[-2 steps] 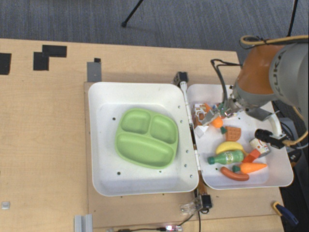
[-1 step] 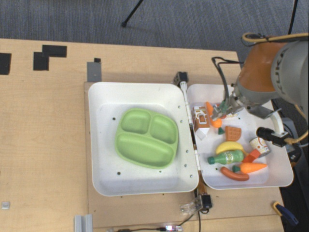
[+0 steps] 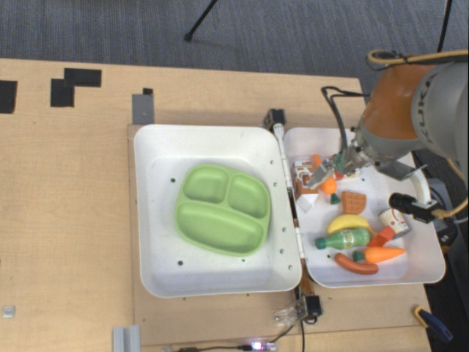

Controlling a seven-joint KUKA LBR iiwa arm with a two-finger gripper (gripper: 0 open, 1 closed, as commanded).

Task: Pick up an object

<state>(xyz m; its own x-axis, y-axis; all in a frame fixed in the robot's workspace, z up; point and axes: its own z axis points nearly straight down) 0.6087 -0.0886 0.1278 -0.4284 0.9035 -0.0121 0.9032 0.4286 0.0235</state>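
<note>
The right bin [image 3: 432,270] holds several toy foods: a yellow banana [image 3: 347,223], a green bottle [image 3: 344,238], a red sausage [image 3: 357,264], an orange carrot [image 3: 384,254], a brown waffle square [image 3: 353,201] and a small white and red bottle [image 3: 393,222]. My gripper [image 3: 323,172] hangs low over the upper left part of this bin. It is right beside a small orange piece [image 3: 330,186] and a red and white packet [image 3: 303,173]. Nothing can be seen held.
In the left bin [image 3: 157,270] lies a green divided plate [image 3: 222,209]. The grey arm with its orange band [image 3: 392,108] reaches in over the right bin's far right side. A black cable [image 3: 335,112] loops behind the bin. A white card [image 3: 306,204] lies by the divider.
</note>
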